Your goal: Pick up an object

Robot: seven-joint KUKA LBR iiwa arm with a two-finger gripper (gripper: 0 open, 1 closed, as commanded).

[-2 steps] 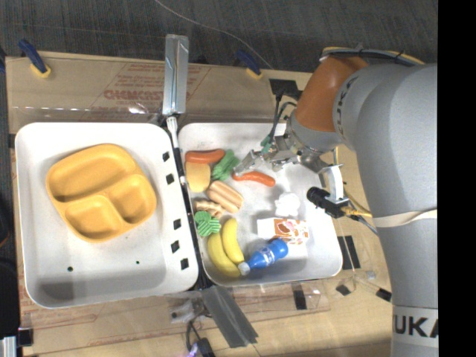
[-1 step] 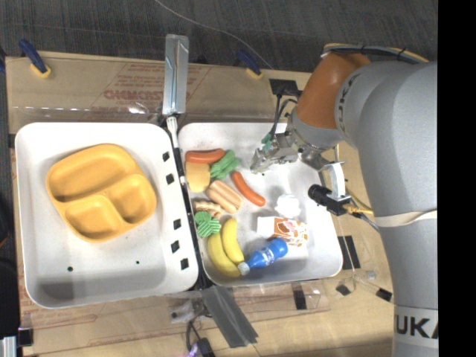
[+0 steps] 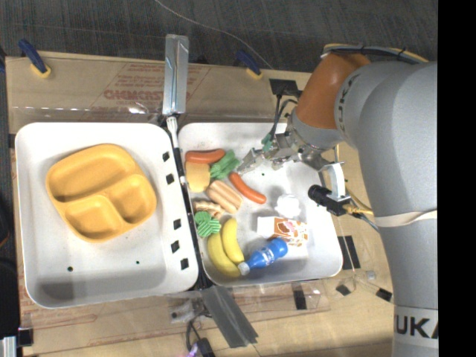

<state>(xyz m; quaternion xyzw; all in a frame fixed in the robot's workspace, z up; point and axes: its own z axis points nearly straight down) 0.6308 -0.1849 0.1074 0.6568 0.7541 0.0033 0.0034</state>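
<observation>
Presumably poised for a grasp, the gripper [image 3: 262,155] hangs over the right bin [image 3: 321,238] near its far edge, just beside the orange sausage [image 3: 204,156] and green piece [image 3: 223,166]; whether anything is pinched cannot be told. Candidate objects crowd the bin's left wall.
</observation>
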